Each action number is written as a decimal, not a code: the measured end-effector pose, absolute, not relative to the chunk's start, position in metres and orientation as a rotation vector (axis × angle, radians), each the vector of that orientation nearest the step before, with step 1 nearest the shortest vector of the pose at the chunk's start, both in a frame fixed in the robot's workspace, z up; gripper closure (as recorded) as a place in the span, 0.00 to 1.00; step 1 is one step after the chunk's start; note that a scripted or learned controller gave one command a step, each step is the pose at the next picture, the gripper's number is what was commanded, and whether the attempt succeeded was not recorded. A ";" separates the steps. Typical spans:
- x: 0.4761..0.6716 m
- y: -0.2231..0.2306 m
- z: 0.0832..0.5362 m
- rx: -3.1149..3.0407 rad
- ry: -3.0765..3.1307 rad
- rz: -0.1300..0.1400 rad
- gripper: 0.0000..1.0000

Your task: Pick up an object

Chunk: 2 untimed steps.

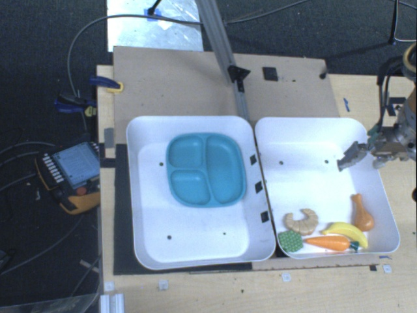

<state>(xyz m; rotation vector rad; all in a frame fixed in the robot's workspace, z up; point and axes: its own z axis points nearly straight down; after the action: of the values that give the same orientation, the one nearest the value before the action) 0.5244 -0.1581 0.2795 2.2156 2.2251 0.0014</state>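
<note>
Two shallow white bins sit side by side on the bench. The left bin [146, 240] holds a blue plastic plate with three compartments [206, 169], lying in its upper half. The right bin [306, 142] has its objects gathered along the lower edge of the frame: a tan croissant-shaped toy [301, 221], a green knobbly vegetable piece [290, 241] just below it, an orange carrot [328, 242], a yellow banana [346, 231] touching the carrot's upper side, and an orange-brown drumstick-like piece [361, 213] near the right wall. The grey two-finger gripper [345, 160] reaches in from the right edge, over the upper right part of the right bin, well apart from those objects. Whether its jaws are open or closed cannot be told; nothing shows between them.
</note>
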 end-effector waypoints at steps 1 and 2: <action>0.531 -0.162 0.235 2.221 2.222 0.000 0.00; 0.539 -0.167 0.189 2.221 2.223 -0.002 0.00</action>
<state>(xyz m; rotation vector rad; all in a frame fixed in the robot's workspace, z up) 0.5386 -0.1670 0.1885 2.2210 2.2230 -0.0015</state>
